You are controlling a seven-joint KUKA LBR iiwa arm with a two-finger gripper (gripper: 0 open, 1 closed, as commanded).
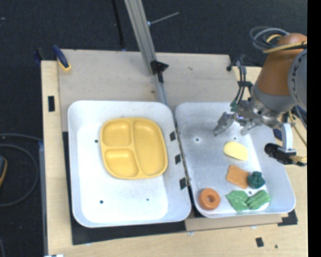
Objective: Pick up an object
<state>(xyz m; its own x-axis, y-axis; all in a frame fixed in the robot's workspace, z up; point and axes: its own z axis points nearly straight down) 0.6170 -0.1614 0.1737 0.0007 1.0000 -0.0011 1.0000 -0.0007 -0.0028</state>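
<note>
- Looking down on the bench from the one fixed camera: two shallow white bins sit side by side on a tan board, left bin and right bin touching along their inner edges.
- Left bin: a yellow plastic plate with three compartments lies flat near the middle, tilted a little off square. Nothing rests in its compartments.
- Right bin: small objects are gathered in the near right part.
  - pale yellow wedge, like a piece of toy cheese, lies highest of the group.
  - orange flat slab lies below the wedge, touching a dark green lumpy piece on its right.
  - light green leafy piece lies at the near rim, just under the dark green one.
  - orange ring, doughnut shaped, lies left of the leafy piece, near the bin's near left corner.
- Arm: grey with an orange band, reaching in from the right over the far right part of the right bin.
- Two-finger gripper hangs just above the pale yellow wedge, apart from it. Fingers look spread apart, one pointing left and one toward the wedge; nothing sits between them.
- A grey metal post rises from the far side between the bins.
</note>
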